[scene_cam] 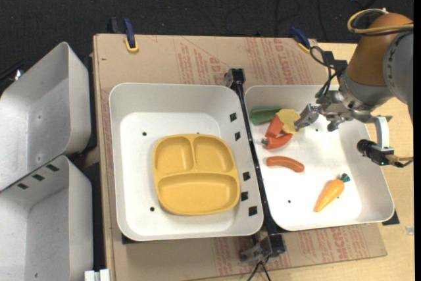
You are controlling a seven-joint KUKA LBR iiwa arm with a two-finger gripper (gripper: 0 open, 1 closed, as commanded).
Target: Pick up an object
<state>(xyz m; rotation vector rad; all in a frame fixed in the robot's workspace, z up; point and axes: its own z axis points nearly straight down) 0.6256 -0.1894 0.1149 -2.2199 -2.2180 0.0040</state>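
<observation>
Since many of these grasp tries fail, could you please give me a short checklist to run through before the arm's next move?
1. Gripper is over the right bin, which holds the objects: ok.
2. A target lies close: the pile of yellow piece, red piece and green vegetable sits just beside the gripper: ok.
3. Something between the fingers: cannot tell.
4. Sausage and carrot lie apart from other items, easy alternatives: ok.
5. Target stands free of neighbours: not ok, the pile's pieces overlap.
6. Yellow tray in the left bin is away from the arm: ok.
</observation>
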